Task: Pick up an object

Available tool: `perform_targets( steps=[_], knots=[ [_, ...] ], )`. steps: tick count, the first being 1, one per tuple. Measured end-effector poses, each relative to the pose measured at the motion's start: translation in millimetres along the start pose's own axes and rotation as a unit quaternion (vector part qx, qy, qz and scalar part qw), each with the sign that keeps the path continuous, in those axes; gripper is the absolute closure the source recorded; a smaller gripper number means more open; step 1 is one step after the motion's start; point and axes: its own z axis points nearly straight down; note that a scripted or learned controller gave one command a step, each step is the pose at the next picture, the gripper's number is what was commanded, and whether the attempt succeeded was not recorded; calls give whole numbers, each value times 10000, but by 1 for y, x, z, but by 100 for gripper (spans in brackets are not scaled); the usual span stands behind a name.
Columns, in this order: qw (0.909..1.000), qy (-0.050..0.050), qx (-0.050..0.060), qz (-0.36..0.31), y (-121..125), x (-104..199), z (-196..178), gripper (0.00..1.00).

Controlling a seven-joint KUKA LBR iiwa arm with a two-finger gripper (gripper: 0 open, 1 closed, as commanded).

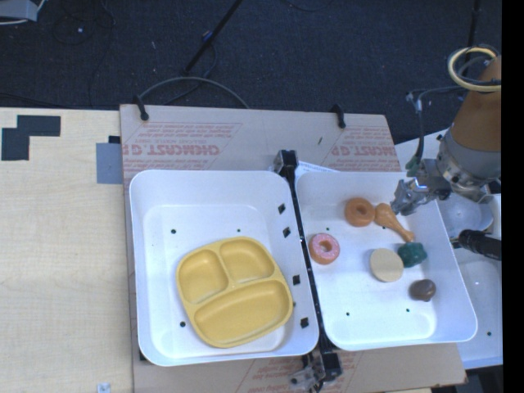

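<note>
The right bin [385, 330] holds several small toy foods. An orange-brown donut [359, 212] lies beside a tan drumstick-shaped piece [392, 221]. A pink frosted donut [325, 249] sits near the bin's left wall. A cream round piece [386, 265] touches a small teal piece [413, 254], and a dark brown lump [422, 290] lies closer to the front. My gripper [409, 195] hangs at the bin's far right edge, just above and right of the drumstick piece, with nothing visibly held.
The left bin [164, 219] carries a yellow divided tray [236, 290]. A black divider clip strip [296, 252] runs between the bins. The arm's grey body with the orange band [479, 121] stands over the right edge. Cardboard lies behind the bins.
</note>
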Motion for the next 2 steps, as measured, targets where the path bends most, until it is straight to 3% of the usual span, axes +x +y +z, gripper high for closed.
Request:
perform_targets(
  steps=[1, 2],
  knots=[
    [10000, -2, -5, -3, 1, -1, -47, 100],
    [10000, 13, 33, -12, -7, 55, -31, 100]
  ],
)
